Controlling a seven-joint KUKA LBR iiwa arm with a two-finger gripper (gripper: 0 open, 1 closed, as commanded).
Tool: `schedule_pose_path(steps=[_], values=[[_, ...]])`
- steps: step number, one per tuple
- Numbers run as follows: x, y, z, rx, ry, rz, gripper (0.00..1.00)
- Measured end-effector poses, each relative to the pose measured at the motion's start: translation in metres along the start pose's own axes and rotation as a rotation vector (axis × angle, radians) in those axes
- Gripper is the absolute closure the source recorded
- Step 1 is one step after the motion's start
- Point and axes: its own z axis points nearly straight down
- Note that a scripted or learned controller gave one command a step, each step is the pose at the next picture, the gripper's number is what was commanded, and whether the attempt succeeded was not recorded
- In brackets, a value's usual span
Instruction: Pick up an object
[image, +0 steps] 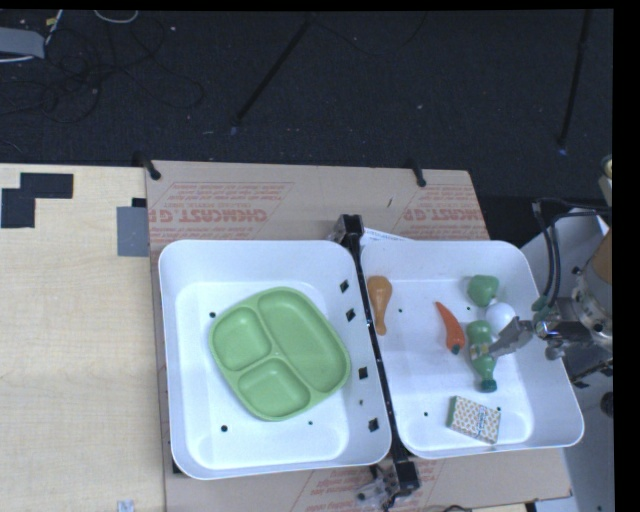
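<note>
The small patterned box (473, 419) lies nearest the camera, flat on the floor of the right bin (420, 275), near its front edge and apart from the other contents.

Task object, as judged from gripper position: the green toy (482, 352), which lies in the right half of the right bin. The gripper (507, 338) reaches in over the bin's right wall and ends just beside or against the upper part of this toy. Whether the gripper is released or clenched cannot be told; the toy is not seen between its fingers, so no grasp is confirmed.

Handling, by estimate: the toy looks like light, stiff plastic with a smooth, rounded surface, so it may slip or roll under a sideways push. It narrows toward its lower end; the waist between the wide upper part and the lower knob appears to be the best place to take hold.

Surroundings, working outward:
- A white ball (500, 317) sits just above the toy, touching or nearly so.
- An orange carrot (449, 326) lies just to its left.
- A second green piece (482, 289) lies farther back.
- A tan, pear-shaped piece (379, 298) rests near the divider.

The left bin (200, 265) holds a green divided plate (279, 352). Both bins stand on the bench (70, 350).
</note>
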Motion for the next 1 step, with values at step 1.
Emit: schedule_pose_path(steps=[1], values=[[0.0002, 0.0024, -0.0066, -0.012, -0.003, -0.003, 0.0]])
